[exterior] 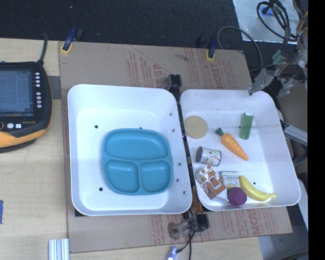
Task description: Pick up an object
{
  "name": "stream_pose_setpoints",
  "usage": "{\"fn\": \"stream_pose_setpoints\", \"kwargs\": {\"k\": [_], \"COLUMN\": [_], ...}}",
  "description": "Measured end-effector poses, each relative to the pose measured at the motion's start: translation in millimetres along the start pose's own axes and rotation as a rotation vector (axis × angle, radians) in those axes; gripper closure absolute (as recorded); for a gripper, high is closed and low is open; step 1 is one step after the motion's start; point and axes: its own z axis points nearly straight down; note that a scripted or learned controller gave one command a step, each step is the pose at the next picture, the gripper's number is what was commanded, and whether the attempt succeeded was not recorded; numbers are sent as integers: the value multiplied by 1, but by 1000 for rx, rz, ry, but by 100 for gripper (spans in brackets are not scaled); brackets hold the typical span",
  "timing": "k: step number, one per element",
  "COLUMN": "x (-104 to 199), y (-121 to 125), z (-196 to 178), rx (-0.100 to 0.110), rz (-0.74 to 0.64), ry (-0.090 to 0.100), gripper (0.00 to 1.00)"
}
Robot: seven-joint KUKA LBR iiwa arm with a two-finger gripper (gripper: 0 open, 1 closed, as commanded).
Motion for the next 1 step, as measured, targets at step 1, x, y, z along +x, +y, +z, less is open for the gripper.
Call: {"fn": "stream_pose_setpoints", "kwargs": {"k": [1], "x": [-31], "y": [-22], "z": [98], "rx": [2], "rz": [0], "ry": [-1], "gripper": [0]}}
